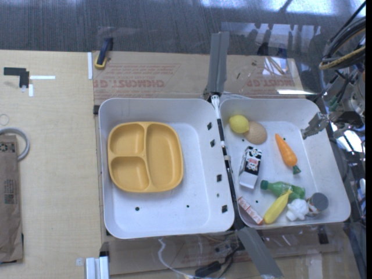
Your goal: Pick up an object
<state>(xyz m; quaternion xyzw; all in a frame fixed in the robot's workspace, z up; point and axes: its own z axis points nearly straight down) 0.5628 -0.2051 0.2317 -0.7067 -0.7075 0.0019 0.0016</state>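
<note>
Oddly, hand state unclear; glossy yellow three-compartment tray, smooth tapered carrot.

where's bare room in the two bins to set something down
Left bin: bare floor right of and below the yellow divided plate. Right bin: a bare strip between the milk carton and the carrot. Crowded along its near edge, around the green bottle and banana.
</note>
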